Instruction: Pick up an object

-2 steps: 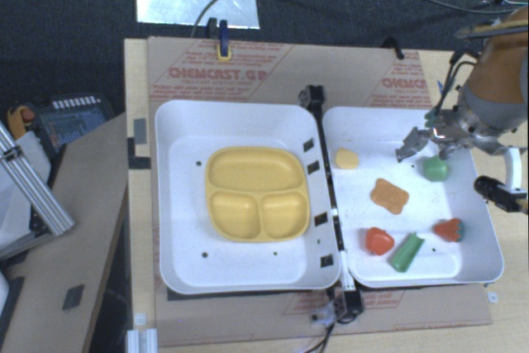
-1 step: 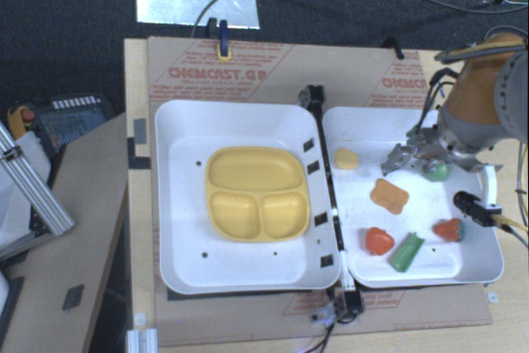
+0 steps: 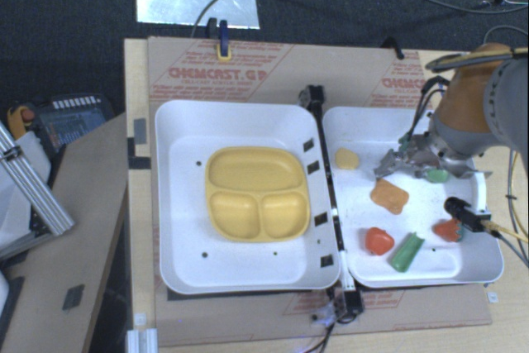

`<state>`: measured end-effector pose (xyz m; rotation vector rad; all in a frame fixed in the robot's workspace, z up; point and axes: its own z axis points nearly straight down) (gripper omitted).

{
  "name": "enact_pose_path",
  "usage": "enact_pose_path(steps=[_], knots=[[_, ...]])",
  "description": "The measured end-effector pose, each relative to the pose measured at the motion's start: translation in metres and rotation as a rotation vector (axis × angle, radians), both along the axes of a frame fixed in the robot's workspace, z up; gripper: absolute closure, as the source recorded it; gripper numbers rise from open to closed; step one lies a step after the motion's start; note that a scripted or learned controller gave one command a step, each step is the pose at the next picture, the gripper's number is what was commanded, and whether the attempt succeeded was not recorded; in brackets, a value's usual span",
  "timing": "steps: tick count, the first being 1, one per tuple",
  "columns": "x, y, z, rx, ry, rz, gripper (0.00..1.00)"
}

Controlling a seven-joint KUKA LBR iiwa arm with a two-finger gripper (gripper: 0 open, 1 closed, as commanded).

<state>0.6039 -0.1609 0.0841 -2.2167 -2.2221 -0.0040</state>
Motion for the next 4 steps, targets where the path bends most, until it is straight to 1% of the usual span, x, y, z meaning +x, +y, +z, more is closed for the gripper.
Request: enact_pose_path(steps=[1,2,3,4], knots=[[0.001,-0.001,0.012,-0.004,-0.005,-0.001,1.00],[0.004,-0.005,0.056,-0.005,-0.006,0.001,1.00],[-0.002,-0.009,0.105,-0.006,-0.006,-0.002,1.00],[-0.004,-0.008,0.170,-0.006,-0.008,0.002,1.00]])
